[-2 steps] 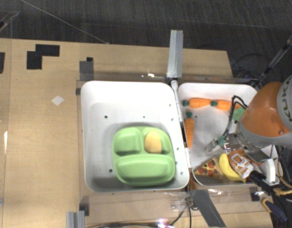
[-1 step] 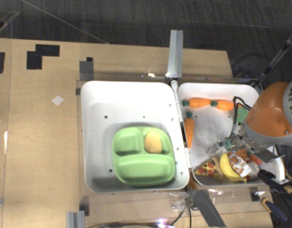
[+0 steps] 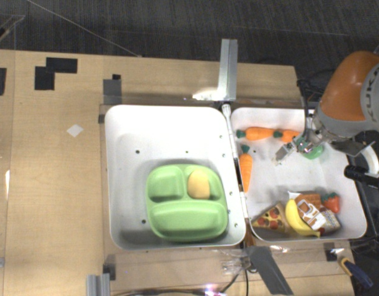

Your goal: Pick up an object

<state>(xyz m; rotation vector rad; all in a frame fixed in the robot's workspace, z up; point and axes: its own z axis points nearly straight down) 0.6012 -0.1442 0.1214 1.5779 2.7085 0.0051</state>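
Low in the frame sat a green tray [image 3: 188, 209] holding a lemon [image 3: 199, 184]. At right, the gripper [image 3: 298, 145] hung spread open beside a carrot [image 3: 261, 134].

A green divided plate [image 3: 186, 211] carries a yellow lemon [image 3: 199, 184] in a white bin [image 3: 124, 165]. Orange carrots [image 3: 259, 133], a yellow banana [image 3: 295, 217] nearby; tan worktop [image 3: 47, 184].

Table [image 3: 53, 196]: light wood, black squares marked at its far left.
On it: left bin [image 3: 124, 134], right bin [image 3: 355, 217], side by side.
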